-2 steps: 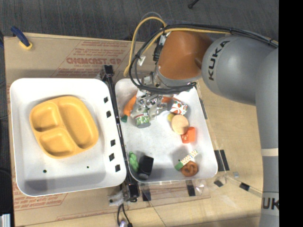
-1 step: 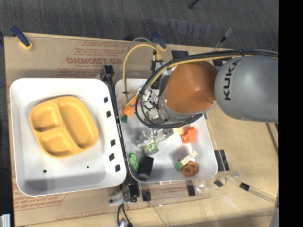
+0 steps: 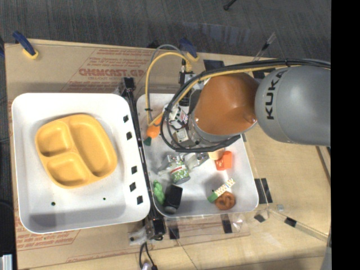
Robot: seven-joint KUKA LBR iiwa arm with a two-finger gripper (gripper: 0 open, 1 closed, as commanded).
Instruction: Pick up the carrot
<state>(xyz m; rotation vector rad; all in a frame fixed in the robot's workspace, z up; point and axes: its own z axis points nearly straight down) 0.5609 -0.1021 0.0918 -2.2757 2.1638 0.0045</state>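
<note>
Approach step, by the look of it; nothing lifted yet. Carrot (image 3: 152,131) lying against the left wall of the right bin (image 3: 247,198), well apart from the yellow tray (image 3: 76,149). Long axis seemingly near-vertical in the view, green end toward the near edge, though partly hidden. Gripper (image 3: 183,162) low at bin centre; spread or closed, cannot tell. Next: shift left, square up across that axis, descend.

Grey KUKA-lettered arm (image 3: 292,103), glossy orange wrist band (image 3: 222,106), yellow and black cables (image 3: 154,72) looping alongside.
</note>
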